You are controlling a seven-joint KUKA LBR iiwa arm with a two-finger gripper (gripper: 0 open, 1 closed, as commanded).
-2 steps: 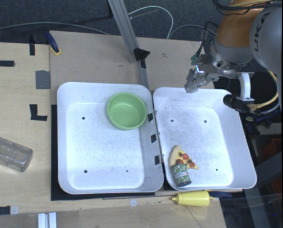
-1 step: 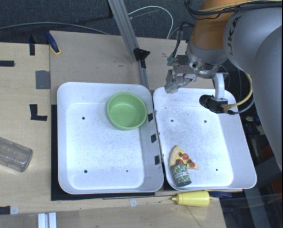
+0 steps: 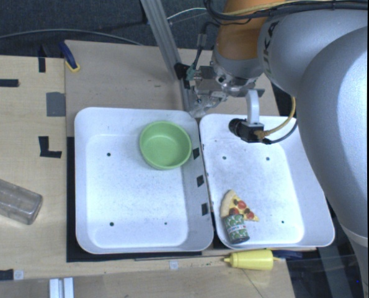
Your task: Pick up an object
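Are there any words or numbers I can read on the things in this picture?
No text reads clearly here.
Small green can in the right bin: its label is too blurred to read.
Green bowl, yellow bottle, pizza slice toy: no writing visible.

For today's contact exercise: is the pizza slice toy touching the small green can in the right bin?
Touching. In the camera view the pizza slice lies against the top of the green can with no white bin floor showing between them.
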